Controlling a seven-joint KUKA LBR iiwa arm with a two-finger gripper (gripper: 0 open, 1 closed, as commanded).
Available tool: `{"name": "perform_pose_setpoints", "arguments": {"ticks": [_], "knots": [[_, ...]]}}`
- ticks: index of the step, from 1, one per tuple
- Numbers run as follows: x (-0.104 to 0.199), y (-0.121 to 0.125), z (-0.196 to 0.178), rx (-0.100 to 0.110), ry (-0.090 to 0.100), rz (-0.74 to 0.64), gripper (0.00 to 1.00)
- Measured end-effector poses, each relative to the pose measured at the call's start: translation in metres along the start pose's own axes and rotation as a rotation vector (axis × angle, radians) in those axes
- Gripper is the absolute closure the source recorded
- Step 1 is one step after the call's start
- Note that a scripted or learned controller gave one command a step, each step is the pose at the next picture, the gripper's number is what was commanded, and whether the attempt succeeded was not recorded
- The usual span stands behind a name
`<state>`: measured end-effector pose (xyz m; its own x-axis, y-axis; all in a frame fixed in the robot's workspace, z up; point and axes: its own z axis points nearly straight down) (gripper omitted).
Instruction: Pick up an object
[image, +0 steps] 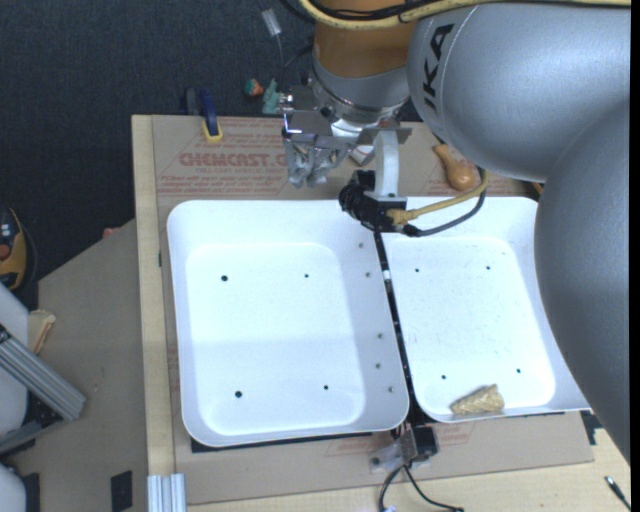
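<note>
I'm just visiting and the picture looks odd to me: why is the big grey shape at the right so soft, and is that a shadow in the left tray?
Camera view: the grey robot arm sits close to the lens, so it looks blurred; the shallow white left bin has a brighter far half and a faintly shaded near half; the small tan lump stays sharp.

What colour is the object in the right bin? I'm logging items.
Tan, beige-brown object, near the right bin front edge; camera view shows it.

A small tan, lumpy, sponge-like chunk lies flat in the right white bin, close to its near edge, lengthwise along it.
</note>
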<state>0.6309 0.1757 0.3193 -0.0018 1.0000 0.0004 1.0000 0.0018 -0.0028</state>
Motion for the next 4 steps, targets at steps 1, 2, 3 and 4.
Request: {"name": "perform_pose_setpoints", "arguments": {"ticks": [1,2,3,4], "knots": [[0.033,0.037,0.067,-0.002,-0.001,-0.001,1.00],[0.020,0.018,0.043,-0.001,0.000,0.004,1.00],[-0.065,0.024,-0.025,-0.011,-0.002,0.009,1.00],[0.025,0.035,-0.009,-0.006,0.003,-0.007,1.00]]}}
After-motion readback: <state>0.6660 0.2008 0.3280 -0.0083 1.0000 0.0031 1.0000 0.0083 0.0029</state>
